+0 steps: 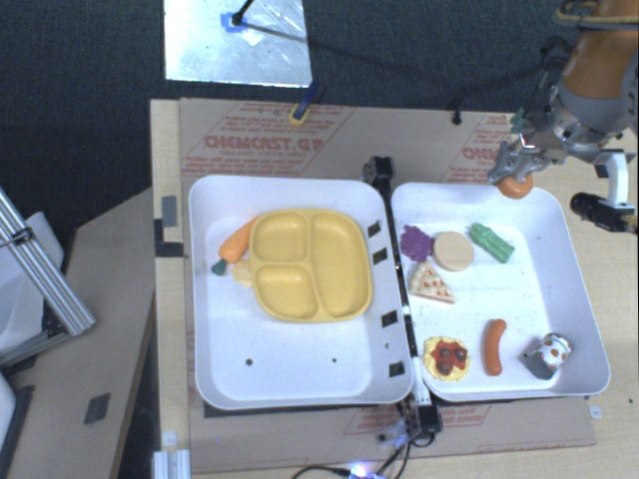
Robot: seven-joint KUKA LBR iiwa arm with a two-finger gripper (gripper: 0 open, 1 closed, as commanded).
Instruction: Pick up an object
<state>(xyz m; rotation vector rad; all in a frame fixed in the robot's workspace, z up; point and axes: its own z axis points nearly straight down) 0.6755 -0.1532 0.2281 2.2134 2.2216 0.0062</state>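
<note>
Camera view: hand [515, 171] grips orange piece [516, 187]

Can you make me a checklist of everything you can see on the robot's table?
Surface: two white bins, left bin and right bin, on a cardboard sheet.
Job's things: purple grapes, round cracker, green vegetable, pizza slice, mini pizza, sausage, small grey-and-white object; carrot beside the yellow tray.
Clutter: nothing seen.
Grippers: gripper at the right bin's top edge, an orange object at its jaws.
Cables: black cable behind the bins.
Surroundings: shiny plate.
</note>
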